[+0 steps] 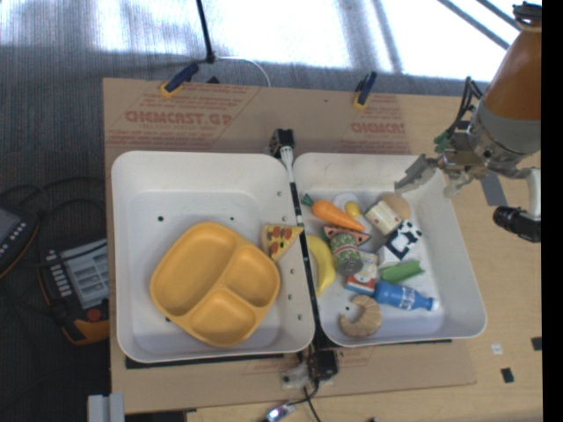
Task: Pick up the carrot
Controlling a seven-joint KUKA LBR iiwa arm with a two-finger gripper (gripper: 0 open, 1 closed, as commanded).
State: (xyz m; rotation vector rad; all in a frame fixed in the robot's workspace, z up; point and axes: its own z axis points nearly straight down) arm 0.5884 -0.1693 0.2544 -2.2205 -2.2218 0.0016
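Camera view shows the small, hard, light carrot [338,214], best grabbed mid-body, at eight o'clock from the wide-open, empty gripper [433,176].

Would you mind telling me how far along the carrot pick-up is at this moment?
Nothing looks done yet: the carrot lies in the right bin, near its left wall, among the other toy foods. In hand: the pincer hangs over the bin's upper right corner, apart from the carrot, with nothing between its fingers. Left: move across to the carrot, come down, grip it and lift.
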